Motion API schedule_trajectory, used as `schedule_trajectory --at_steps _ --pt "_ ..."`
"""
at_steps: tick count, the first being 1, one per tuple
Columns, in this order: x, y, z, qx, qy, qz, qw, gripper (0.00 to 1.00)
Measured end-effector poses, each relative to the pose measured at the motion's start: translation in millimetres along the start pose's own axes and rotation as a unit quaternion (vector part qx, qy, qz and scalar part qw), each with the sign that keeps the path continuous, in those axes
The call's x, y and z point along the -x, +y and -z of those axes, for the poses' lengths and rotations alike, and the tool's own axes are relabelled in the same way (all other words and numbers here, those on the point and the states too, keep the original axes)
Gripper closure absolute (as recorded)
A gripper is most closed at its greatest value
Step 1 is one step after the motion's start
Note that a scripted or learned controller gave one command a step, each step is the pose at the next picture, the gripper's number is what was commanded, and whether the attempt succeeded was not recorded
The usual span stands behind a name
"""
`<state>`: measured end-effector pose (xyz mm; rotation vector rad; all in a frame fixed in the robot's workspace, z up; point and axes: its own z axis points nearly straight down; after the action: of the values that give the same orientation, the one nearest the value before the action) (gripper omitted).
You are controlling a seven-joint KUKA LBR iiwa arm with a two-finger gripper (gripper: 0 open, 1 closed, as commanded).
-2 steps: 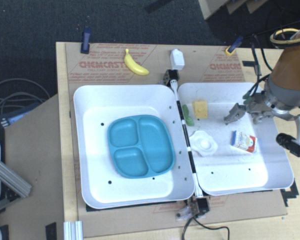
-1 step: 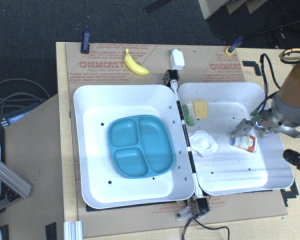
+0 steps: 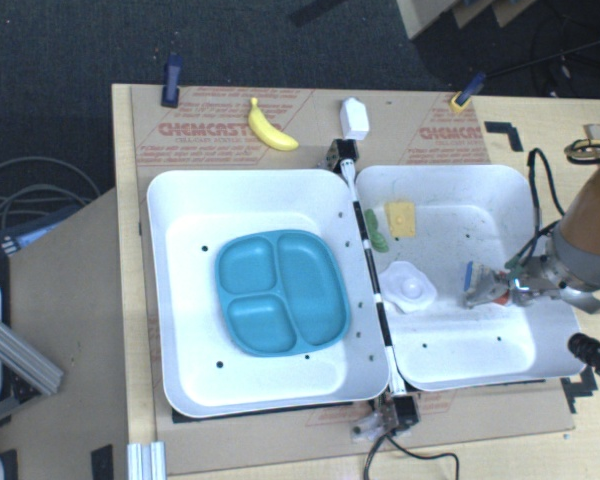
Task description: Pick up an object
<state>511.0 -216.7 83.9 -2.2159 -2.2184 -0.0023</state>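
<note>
Since arm comes in from frame right, gripper (image 3: 483, 293) sits low in right bin (image 3: 450, 363) by small blue item (image 3: 470, 273); can't tell grip state.

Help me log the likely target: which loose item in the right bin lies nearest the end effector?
The small blue stick-like piece, just beside the end effector. The white cup, yellow block and green piece lie farther left.
</note>
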Motion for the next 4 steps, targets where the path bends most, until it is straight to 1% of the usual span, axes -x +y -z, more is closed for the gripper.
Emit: schedule_trajectory --at_steps 1,2,3,4 --pt "1.1 0.5 10.4 0.002 -0.002 -0.001 1.0000 1.00" --pt "0.8 0.5 10.2 0.001 -0.001 -0.001 1.0000 0.00" --pt "-65.1 80.6 0.7 0.003 -0.002 0.000 1.0000 0.00" --pt "-99.2 39.1 -0.1 0.001 -0.002 0.000 1.0000 0.00"
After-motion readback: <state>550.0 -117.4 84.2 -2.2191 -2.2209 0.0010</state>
